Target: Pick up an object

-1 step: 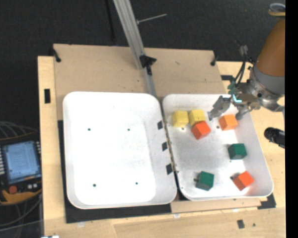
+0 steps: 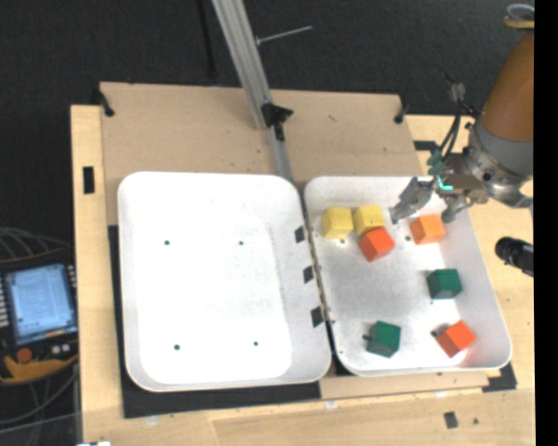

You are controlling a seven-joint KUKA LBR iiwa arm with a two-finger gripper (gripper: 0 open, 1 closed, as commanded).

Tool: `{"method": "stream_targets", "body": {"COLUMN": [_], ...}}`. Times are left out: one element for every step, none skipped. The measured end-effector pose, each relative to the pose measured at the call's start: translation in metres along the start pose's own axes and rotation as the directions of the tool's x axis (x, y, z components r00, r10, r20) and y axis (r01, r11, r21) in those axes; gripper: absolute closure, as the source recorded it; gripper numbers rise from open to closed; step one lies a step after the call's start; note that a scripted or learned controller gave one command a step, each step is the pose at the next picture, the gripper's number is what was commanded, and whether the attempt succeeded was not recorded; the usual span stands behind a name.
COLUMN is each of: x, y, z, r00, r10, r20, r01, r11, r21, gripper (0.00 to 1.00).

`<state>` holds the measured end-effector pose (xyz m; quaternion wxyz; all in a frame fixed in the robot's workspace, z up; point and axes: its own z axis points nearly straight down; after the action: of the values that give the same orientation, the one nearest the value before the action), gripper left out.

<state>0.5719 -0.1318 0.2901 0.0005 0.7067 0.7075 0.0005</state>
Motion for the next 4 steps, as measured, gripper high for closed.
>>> {"method": "stream_targets", "body": {"x": [-0.001, -0.005, -0.009, -0.01], "y": [-0.003, -0.012, -0.005, -0.003], "z": [0.063, 0.122, 0.169, 0.155], "r00": [1.0, 1.0, 1.0, 1.0], "r10": [0.002, 0.003, 0.004, 0.012], "r20": [0.001, 0.001, 0.001, 0.001], "r01": [-0.002, -0.003, -0.004, -0.012], "r11": [1.0, 1.0, 1.0, 1.0], "r21": [0.007, 0.007, 0.005, -0.004], "gripper": [0.0, 0.0, 0.0, 1.0]}}
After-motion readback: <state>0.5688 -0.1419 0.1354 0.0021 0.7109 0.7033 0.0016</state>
